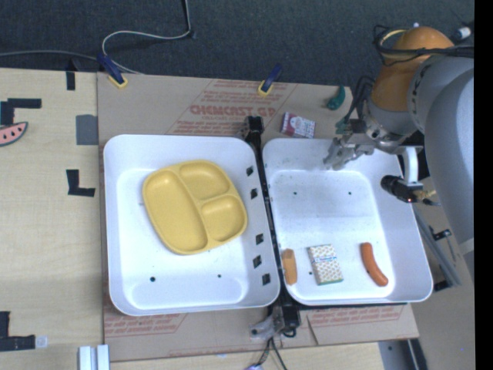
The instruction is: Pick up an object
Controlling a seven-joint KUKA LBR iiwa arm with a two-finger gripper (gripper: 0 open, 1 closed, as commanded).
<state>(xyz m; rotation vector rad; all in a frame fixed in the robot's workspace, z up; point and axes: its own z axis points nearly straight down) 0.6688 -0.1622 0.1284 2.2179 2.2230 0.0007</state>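
My gripper (336,157) hangs over the far edge of the right bin (339,199), its metal fingers pointing down and left with nothing seen between them. Along that bin's near edge lie three things: a small orange-brown sausage (289,266) at the left, a pale patterned card box (325,264) in the middle, and a longer orange sausage (374,264) at the right. All three sit well below the gripper in the view. A yellow divided plate (194,204) rests in the left bin (131,276).
A small red-and-white packet (297,125) lies on the cardboard just beyond the right bin. Black clips run down the seam between the bins (260,206). Blue-yellow clamps (114,71) hold the cardboard's far edge. The arm's bulk stands at the right.
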